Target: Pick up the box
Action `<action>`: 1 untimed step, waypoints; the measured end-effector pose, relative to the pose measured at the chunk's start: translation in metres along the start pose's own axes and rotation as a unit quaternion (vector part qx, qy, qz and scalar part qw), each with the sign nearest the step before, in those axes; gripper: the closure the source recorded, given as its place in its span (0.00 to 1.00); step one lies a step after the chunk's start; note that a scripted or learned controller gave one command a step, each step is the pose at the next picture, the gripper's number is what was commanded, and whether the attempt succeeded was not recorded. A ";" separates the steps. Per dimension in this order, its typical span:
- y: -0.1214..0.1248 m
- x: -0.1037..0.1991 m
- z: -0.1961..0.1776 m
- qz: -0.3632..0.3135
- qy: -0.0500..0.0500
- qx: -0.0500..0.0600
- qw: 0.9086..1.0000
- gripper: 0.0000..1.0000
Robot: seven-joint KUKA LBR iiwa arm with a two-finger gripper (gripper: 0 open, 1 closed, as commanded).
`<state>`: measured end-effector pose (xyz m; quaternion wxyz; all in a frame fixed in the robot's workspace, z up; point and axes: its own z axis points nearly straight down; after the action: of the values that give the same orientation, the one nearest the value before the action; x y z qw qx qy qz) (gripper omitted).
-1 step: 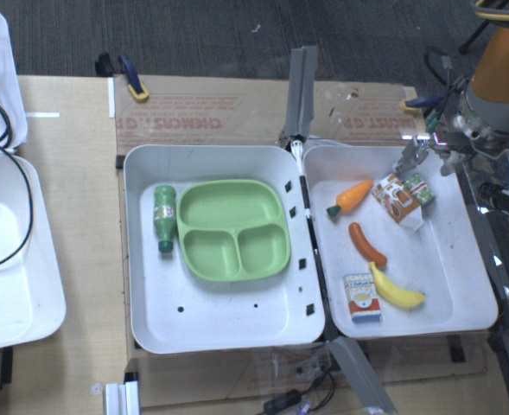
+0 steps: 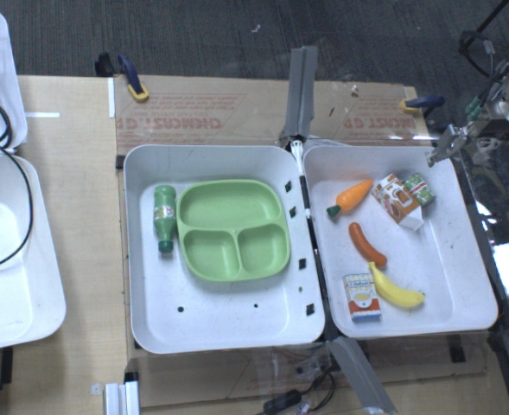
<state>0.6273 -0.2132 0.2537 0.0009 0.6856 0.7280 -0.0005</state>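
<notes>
- Right bin (image 2: 470, 266), lower right of centre: holds five items, spread loosely and lying flat on the white floor, which suits a top-down grasp.
- Two cartons could answer to "the box". The small box (image 2: 362, 297) lies flat near the bin's lower left, label up, touching or just beside the banana (image 2: 397, 289) on its right. The larger carton (image 2: 403, 200) sits tilted in the upper middle of the bin, just beside the carrot (image 2: 353, 195).
- Judgement: the task sentence does not settle which is meant. The small box is the plainer candidate, but the banana crowds one flank, so a pincer closing across that side may catch the fruit.
- A sausage (image 2: 367, 244) lies between the two cartons, apart from both.
- Left bin (image 2: 142, 301), centre of frame: a green divided plate (image 2: 233, 229) with a green bottle (image 2: 164, 218) lying just beside its left edge. Neither bears on the task.
- Pincer (image 2: 448, 143): parked at the upper right corner of the right bin, over the rim, well apart from both cartons. Whether it is spread or pressed together cannot be told; the parts are dark and tangled at this angle. Nothing is seen in it.
- Judgement: the pick is not yet begun; the approach remains to be made.
- Tabletop (image 2: 81, 232): tan boards, clamps at the top edge.
</notes>
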 end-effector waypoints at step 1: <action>-0.081 0.052 0.084 0.028 0.001 0.002 1.000 0.00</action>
<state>0.5434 -0.1659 0.1695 -0.0012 0.7055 0.7087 -0.0011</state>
